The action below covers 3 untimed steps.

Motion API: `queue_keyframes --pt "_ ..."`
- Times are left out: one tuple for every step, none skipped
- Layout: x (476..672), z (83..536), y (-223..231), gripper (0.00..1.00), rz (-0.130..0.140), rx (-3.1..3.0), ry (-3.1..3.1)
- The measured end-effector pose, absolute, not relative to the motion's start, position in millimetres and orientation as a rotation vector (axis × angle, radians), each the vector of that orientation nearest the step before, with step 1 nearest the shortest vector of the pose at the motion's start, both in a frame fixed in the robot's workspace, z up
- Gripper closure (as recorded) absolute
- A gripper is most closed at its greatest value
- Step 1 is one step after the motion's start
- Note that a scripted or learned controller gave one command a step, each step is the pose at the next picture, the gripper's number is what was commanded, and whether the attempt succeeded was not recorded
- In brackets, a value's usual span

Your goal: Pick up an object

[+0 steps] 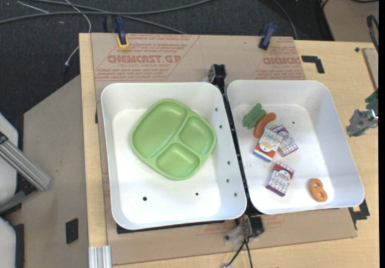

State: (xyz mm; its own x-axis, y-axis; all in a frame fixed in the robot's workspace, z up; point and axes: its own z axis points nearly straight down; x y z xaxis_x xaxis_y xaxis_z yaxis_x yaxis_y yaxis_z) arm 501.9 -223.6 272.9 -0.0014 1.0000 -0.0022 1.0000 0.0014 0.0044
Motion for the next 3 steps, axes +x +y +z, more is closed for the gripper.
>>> queue_keyframes --pt "521.9 256.2 -176.9 1.00 0.000 2.220 2.226" --pt "549.7 243.6 -132.7 1.00 0.001 2.218 2.224" --pt "570.8 229.7 -84.8 1.00 0.001 2.217 2.225"
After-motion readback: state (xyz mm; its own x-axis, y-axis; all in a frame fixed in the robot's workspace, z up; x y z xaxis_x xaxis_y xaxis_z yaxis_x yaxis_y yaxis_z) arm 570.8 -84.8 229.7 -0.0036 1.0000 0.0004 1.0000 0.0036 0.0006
